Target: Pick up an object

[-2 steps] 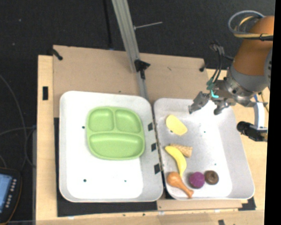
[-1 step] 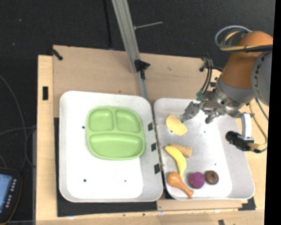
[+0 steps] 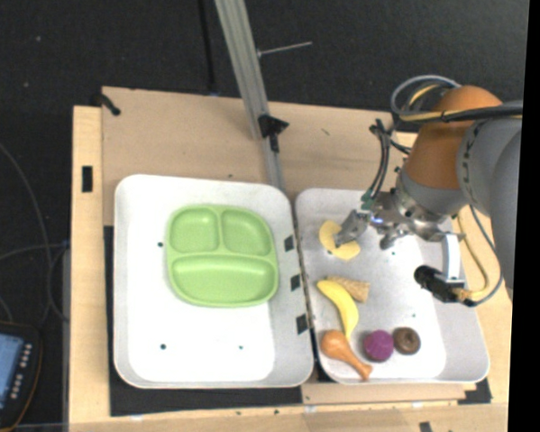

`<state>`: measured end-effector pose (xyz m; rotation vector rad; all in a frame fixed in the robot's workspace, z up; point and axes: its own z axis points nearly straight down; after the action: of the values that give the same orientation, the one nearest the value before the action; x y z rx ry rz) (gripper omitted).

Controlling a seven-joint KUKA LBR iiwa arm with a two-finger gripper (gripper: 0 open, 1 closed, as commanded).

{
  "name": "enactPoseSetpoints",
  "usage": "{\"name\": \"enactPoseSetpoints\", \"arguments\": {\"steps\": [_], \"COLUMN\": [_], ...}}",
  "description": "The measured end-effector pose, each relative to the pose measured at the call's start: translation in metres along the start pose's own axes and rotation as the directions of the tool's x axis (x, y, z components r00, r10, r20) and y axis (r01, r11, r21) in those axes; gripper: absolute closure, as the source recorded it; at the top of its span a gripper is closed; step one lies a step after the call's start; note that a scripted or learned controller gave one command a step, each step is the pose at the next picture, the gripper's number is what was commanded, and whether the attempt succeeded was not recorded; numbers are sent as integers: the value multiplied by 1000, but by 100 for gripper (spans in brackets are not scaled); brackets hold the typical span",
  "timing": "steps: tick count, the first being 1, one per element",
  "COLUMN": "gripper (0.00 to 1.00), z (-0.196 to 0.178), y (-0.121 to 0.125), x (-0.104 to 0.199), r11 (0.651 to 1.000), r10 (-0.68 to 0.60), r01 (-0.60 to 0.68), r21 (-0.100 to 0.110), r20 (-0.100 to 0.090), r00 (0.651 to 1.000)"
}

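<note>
Now the arm [image 3: 454,157] is reaching into the right bin [image 3: 461,356], its gripper [image 3: 352,231] hovering over the pale yellow piece [image 3: 338,244] near the bin's back-left corner, probably lining up a grasp. How the jaws are standing cannot be told. A banana [image 3: 338,304] is lying nearby.

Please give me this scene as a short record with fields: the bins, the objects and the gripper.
left bin: holds a green divided plate
right bin: holds a pale yellow piece, banana, tan wedge, orange gourd-shaped item, purple ball, brown ring
gripper: over the right bin's far part, beside the pale yellow piece
grasp: nothing seen held
</note>
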<state>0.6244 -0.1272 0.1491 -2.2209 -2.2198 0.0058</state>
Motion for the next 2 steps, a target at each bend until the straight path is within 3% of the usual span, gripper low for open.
{"name": "enactPoseSetpoints", "arguments": {"steps": [1,2], "gripper": [0,100], "z": [51,36], "y": [0,1], "x": [-1,-2], "r11": [1000,1000], "r10": [2,8], "r01": [-2,-8], "r21": [-1,-7], "r20": [0,0], "r00": [1000,1000]}}
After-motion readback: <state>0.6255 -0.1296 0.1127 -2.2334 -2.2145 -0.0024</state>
